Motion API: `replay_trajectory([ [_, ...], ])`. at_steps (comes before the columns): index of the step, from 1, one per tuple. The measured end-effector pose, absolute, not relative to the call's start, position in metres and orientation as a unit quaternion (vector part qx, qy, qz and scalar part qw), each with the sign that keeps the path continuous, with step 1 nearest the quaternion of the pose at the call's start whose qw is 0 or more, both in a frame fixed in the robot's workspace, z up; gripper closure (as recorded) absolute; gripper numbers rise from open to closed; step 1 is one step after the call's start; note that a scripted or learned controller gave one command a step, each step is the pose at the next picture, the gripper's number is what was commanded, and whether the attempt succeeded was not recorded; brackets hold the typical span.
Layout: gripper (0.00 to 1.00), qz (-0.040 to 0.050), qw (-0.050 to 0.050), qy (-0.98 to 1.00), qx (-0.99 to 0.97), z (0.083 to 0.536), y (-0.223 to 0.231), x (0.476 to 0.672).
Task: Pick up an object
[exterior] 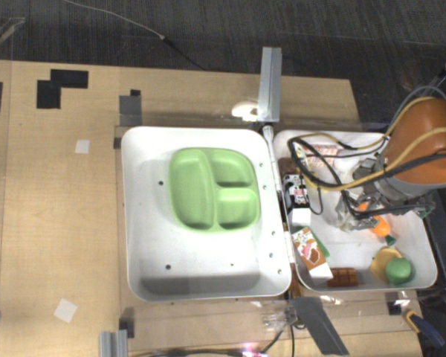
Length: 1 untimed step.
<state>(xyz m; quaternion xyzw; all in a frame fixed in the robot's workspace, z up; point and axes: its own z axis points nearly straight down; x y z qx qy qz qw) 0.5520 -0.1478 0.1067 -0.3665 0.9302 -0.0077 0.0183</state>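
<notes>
1. In the camera view, you see the grey arm with its orange band (430,141) reaching in from the right, over the right white bin (431,262). The gripper (354,216) hangs low in that bin, near the middle, under a tangle of black and yellow cables (328,171). You cannot tell if it is open or closed, because the cables and the wrist hide it.

2. The things you could pick all lie in the right bin. Just beside the gripper is a small orange carrot-shaped toy (381,227). It looks like light, hard plastic, a bit slippery. I would pinch it across its thin middle.

3. Near the front right corner sit a round green ball-shaped toy (399,271) and a yellow rounded toy (385,258), touching each other. Round things roll away, so you should squeeze them right across the widest part.

4. By the left wall lies a small flat printed carton with a red picture (311,247). It looks light and stiff, but may crush. Grab it by its long edges. The writing on it is too small to read.

5. At the front lies a small brown block toy (345,277), which looks hard and easy to pinch on its sides.

6. The left white bin (145,270) holds a green plastic divided plate (212,189). It is wide and smooth, so hold its rim.
</notes>
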Motion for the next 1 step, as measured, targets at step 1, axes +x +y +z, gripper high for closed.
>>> replay_trajectory([
  [1,1.0,-0.0045,0.004,0.903,-0.429,0.1749,-0.2087,0.5219],
])
